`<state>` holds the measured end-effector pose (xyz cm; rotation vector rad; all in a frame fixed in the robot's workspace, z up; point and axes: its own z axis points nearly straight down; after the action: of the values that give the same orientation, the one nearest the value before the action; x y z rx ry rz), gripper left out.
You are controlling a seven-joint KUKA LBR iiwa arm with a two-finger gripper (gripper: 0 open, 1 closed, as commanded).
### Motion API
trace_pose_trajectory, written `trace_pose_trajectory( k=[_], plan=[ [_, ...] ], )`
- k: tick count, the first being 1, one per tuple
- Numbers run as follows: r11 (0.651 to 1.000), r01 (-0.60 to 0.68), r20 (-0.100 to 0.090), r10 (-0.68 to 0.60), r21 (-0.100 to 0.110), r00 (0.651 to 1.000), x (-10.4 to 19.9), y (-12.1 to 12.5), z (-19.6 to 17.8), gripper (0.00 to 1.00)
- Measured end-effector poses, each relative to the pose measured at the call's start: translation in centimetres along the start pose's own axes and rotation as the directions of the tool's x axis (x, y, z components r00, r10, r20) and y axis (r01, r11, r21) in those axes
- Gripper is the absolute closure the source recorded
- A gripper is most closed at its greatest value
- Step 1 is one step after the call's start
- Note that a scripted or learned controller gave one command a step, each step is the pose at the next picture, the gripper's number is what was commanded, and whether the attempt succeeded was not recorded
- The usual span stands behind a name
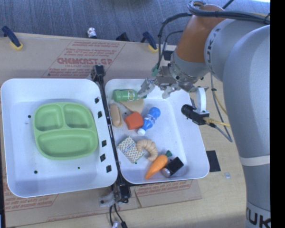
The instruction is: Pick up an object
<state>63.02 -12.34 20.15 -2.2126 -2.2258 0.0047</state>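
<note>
The right bin [192,141] holds several objects: a green bottle [124,95] at its far left corner, a tan bun [115,115], an orange-red block [133,121], a blue bottle [151,118], a patterned box [129,149], a curled pastry [148,148], a carrot [156,166] and a black piece [175,165]. My gripper [156,89] hangs over the far edge of this bin, just right of the green bottle. Its fingers [145,87] stand apart and open, with nothing between them.
The left bin [14,103] carries a green divided plate [65,129]. A black clip row [104,122] runs between the bins. The grey arm [237,80] fills the right side, with cables [218,113] hanging beside the right bin.
</note>
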Motion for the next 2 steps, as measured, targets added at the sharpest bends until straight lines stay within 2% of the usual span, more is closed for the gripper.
trace_pose_trajectory(
  k=[1, 2],
  plan=[
    [1.000, 0.000, -0.001, 0.000, -0.002, 1.000, -0.1, -2.0, 9.3, 0.00],
    [1.000, 0.001, -0.001, -0.001, 0.005, 1.000, 0.2, 2.5, 11.1, 0.00]
  ],
)
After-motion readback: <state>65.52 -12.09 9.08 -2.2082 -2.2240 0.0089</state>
